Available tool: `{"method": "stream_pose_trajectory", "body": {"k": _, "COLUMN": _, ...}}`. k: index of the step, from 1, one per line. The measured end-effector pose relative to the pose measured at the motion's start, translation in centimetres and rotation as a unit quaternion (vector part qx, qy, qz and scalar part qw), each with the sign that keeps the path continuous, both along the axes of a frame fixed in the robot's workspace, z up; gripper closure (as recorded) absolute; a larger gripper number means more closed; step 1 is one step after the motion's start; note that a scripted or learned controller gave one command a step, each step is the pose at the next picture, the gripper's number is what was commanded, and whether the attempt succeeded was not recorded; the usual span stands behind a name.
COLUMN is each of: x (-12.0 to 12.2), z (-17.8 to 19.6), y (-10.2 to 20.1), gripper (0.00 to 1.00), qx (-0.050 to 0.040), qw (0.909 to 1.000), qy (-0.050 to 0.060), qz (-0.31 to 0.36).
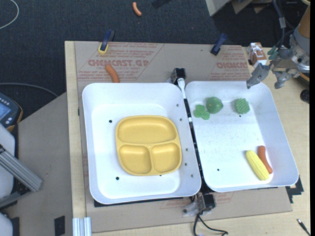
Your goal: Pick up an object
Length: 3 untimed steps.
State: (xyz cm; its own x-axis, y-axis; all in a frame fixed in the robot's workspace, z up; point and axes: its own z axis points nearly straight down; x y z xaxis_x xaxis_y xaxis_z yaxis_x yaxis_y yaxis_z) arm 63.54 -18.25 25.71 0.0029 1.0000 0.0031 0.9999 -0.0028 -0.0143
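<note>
The objects lie in the right bin (280,132): a green knobbly piece (241,105) sits just below and left of the gripper (268,76), with a round green piece (213,104) and a small green piece (201,112) farther left. A yellow corn cob (258,164) and an orange sausage (265,158) lie touching, well below the gripper. The gripper hangs over the bin's upper right rim, fingers spread apart, holding nothing. Far left, a yellow divided plate (147,144) rests in the left bin (93,132) on the counter (78,73).
</note>
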Motion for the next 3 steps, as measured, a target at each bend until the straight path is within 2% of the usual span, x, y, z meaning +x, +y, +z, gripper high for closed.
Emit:
{"method": "stream_pose_trajectory", "body": {"k": 1, "x": 0.2, "z": 0.8, "y": 0.1, "gripper": 0.0, "qx": -0.0015, "qw": 1.0, "qy": -0.007, "qz": 0.001}}
{"method": "stream_pose_trajectory", "body": {"k": 3, "x": 1.0, "z": -10.2, "y": 1.3, "gripper": 0.0, "qx": -0.0007, "qw": 1.0, "qy": -0.004, "qz": 0.002}}
